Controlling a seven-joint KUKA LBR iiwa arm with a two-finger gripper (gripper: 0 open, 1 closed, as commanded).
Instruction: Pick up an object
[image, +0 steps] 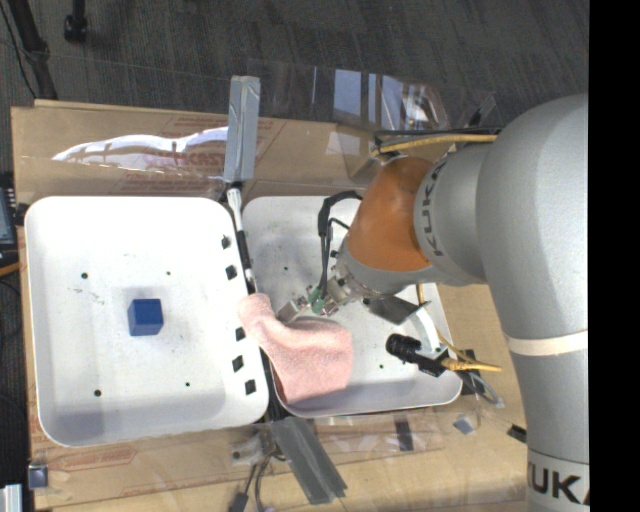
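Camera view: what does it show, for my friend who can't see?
A grey robot arm with an orange band reaches from the right into the right white bin, its claw at the edge of a crumpled pink cloth. A small blue cube sits alone in the left white bin.

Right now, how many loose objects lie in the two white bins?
2. A blue cube lies in the left bin; a pink cloth lies in the right bin, against its left wall, close to the hand. The arm may hide others.
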